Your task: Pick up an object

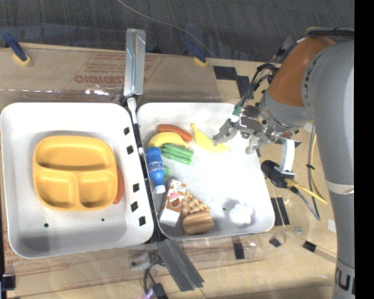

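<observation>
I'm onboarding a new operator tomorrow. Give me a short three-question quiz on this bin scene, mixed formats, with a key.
1. True or false: the yellow divided tray lies in the left bin.
2. Multiple choice: the gripper is nearest to which item? A) the white ball B) the yellow banana C) the blue bottle
3. Fill in: the waffle-patterned brown piece lies near the ______ edge of the right bin, as the camera sees it.

Key: 1 true; 2 B; 3 bottom.
</observation>
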Motion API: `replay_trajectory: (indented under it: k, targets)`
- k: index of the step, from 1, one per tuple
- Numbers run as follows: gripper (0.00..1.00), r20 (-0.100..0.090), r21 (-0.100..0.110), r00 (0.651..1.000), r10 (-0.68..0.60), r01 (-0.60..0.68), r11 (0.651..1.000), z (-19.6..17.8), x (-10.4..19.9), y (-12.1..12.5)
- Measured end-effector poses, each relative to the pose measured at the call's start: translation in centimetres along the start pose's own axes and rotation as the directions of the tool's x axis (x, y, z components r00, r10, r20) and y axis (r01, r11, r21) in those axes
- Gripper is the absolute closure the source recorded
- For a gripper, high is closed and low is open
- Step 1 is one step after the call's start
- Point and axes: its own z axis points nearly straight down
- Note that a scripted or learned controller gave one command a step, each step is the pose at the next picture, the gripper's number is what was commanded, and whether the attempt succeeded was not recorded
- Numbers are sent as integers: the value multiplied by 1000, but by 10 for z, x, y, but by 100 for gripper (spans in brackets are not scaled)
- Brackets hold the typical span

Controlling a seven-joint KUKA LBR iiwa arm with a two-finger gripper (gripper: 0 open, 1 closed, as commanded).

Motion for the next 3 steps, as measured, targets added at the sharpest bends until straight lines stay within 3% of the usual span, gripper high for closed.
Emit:
replay_trajectory:
  k: [1, 2, 3]
  targets:
    - [0, 1, 10, 988, 157, -157, 988, 73, 43, 12]
    - [0, 0, 3, 999, 39, -39, 999, 60, 98, 26]
    - [0, -1, 6, 937, -348, 348, 937, 99, 83, -5]
